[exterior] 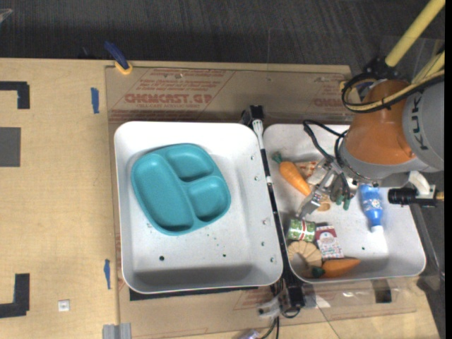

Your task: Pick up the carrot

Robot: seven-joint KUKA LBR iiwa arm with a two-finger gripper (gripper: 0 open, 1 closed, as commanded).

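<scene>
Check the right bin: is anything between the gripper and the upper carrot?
Nothing visible. The gripper hangs just below and right of that carrot, with bare bin floor between them. Small packets lie nearer the camera, off that line. A second carrot lies at the near wall.

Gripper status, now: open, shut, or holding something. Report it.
Gripper: cannot be told. It hangs over the right bin, just right of the upper carrot, and no carrot shows between its fingers.

Tan bench [49, 210], cardboard sheet [212, 83], two white bins [191, 274] side by side
</scene>
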